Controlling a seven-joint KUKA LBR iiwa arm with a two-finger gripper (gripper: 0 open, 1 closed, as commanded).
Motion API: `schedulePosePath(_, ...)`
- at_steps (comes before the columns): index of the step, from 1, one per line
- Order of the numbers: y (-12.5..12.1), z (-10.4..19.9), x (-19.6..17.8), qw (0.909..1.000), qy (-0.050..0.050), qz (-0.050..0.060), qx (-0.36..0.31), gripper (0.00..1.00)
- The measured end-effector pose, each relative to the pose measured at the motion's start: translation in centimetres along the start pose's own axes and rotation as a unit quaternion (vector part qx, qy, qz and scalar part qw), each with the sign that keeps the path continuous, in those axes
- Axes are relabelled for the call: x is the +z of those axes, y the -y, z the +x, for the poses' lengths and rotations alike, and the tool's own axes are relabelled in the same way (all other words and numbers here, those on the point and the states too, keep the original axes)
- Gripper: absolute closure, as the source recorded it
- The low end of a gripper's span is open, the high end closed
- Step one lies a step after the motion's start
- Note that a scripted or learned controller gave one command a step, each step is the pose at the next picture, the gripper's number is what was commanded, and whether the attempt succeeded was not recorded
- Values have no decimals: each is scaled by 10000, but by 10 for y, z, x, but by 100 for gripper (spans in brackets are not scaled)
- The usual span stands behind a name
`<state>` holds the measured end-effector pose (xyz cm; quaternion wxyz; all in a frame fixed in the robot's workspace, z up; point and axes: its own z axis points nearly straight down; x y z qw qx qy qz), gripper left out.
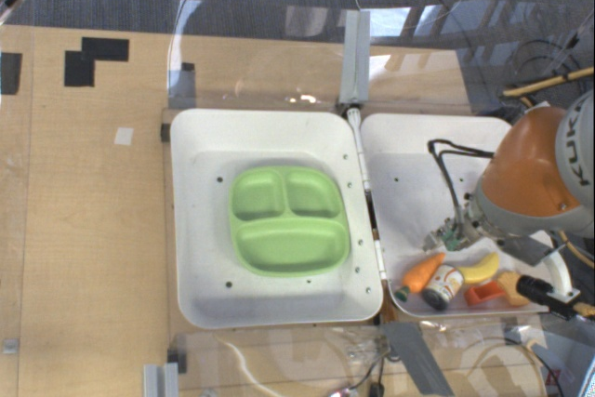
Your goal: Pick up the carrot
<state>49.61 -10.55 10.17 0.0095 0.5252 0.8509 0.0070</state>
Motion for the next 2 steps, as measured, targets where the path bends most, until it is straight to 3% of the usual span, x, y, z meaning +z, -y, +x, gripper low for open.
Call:
schedulePosePath(1, 0, 0, 0, 10000, 0, 1, 6, 0)
schedulePosePath(2, 9, -1, -19, 9993, -32, 97, 351, 0)
